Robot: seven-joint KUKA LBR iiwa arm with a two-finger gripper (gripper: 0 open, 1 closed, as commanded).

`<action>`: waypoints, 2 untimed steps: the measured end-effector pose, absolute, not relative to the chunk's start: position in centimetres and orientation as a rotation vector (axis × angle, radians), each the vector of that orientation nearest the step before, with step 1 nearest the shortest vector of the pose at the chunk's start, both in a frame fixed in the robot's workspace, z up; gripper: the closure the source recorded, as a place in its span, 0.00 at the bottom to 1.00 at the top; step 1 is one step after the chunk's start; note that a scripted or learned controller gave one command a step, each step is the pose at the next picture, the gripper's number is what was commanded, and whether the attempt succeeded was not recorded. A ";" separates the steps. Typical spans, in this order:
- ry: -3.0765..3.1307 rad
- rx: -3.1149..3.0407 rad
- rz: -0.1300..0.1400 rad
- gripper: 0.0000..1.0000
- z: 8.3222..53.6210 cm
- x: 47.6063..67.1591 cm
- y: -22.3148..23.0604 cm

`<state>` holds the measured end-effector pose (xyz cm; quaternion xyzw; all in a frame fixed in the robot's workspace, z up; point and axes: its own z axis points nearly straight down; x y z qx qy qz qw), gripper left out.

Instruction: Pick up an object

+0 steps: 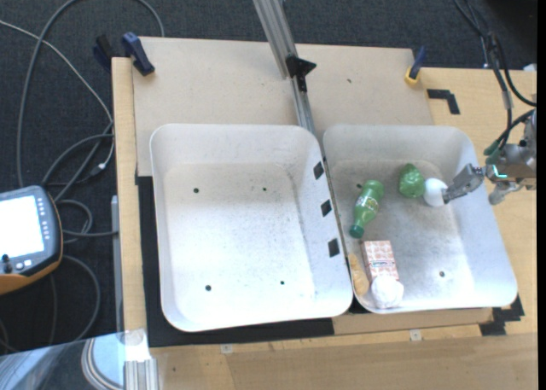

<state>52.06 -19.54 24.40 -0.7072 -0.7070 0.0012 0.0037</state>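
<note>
The claw (467, 180) sits at the right bin's (486, 247) right wall, whether spread or pressed together I cannot tell. The green bottle (366, 206), ball (412, 181) and carton (380, 265) lie inside.

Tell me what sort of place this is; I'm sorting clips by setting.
Probably a robotics lab: a clamped bench with two white bins, a teach pendant on the floor, and trailing cables.
</note>
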 end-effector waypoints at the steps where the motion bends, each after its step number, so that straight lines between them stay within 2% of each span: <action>1: -2.220 -2.218 0.000 0.00 24.6 52.1 -19.5; 2: -2.217 -2.216 0.003 0.00 20.0 51.8 -18.7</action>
